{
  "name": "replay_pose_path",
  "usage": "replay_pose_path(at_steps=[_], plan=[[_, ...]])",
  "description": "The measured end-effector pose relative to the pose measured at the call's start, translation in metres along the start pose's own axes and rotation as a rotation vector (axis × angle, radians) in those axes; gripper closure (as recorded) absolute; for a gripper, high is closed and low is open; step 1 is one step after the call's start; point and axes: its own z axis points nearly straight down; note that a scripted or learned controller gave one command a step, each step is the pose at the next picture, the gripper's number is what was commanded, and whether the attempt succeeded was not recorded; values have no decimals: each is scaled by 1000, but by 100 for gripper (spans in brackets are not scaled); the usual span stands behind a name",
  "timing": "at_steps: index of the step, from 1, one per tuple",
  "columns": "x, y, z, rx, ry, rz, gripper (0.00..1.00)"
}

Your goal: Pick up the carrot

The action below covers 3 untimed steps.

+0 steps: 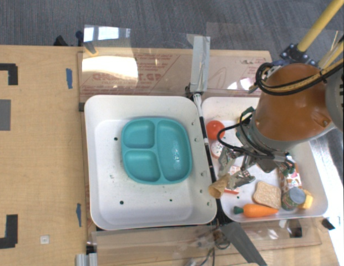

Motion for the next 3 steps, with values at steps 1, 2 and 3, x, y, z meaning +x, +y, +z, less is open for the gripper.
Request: replay_pose_path(at_steps=[1,2,3], plan=[[28,-109,-80,8,-9,434,100],[-7,-66,-61,2,-1,743,100],[-34,2,-10,1,1,609,100]])
